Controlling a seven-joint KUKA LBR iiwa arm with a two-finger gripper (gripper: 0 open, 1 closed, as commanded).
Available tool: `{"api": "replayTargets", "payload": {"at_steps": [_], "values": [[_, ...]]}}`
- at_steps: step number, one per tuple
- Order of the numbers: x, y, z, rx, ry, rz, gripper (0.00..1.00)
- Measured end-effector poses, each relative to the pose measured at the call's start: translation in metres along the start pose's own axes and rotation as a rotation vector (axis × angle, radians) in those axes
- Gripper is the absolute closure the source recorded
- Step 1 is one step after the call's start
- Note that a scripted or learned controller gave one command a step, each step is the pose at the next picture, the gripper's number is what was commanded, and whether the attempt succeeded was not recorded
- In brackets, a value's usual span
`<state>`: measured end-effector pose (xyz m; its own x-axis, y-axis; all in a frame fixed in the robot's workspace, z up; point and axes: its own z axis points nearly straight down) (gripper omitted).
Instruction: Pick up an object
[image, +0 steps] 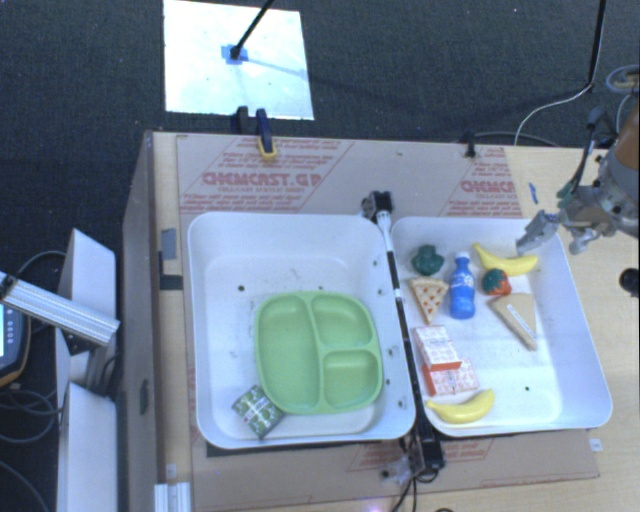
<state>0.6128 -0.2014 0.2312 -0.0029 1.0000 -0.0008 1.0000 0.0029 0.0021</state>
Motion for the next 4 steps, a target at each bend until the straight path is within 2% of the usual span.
{"api": "replayTargets", "payload": {"at_steps": [1,2,3,4], "values": [[0.001,0.031,0.094,0.003,0.001,-0.002,0.00],[0.026,0.014,0.147,0.002,0.000,-0.002,0.00],[0.026,0.016,0.135,-0.004,-0.002,-0.004,1.00],[0.122,0.022,0.045,-0.004,0.002,-0.003,1.00]]}}
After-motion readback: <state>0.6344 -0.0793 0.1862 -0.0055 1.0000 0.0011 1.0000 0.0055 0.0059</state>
